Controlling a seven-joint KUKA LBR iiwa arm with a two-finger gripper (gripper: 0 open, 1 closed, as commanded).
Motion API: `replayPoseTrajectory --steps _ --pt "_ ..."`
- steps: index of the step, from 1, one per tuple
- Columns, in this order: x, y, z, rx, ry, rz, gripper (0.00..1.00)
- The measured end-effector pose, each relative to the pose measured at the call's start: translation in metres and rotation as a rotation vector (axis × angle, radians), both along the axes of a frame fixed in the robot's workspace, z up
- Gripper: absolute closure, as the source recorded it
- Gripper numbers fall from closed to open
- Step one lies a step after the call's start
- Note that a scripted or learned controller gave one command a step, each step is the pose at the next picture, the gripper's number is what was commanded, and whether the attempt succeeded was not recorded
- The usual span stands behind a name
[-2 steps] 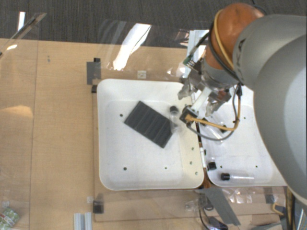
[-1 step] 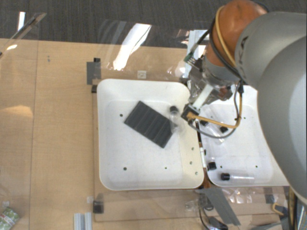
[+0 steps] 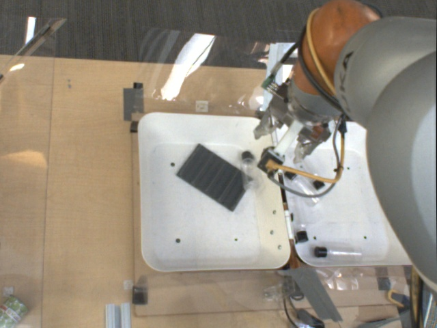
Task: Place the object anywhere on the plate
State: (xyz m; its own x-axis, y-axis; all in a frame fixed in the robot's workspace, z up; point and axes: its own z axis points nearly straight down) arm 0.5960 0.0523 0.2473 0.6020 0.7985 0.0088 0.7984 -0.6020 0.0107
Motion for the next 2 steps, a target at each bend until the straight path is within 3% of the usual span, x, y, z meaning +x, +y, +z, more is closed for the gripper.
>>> replayPoseTrajectory --steps 1,2 --pt "0.0012 0.0006 0.0100 0.000 -0.001 0.008 1.00" --pt "0.0011 0.0008 0.0100 0.000 -0.001 0.008 0.00"
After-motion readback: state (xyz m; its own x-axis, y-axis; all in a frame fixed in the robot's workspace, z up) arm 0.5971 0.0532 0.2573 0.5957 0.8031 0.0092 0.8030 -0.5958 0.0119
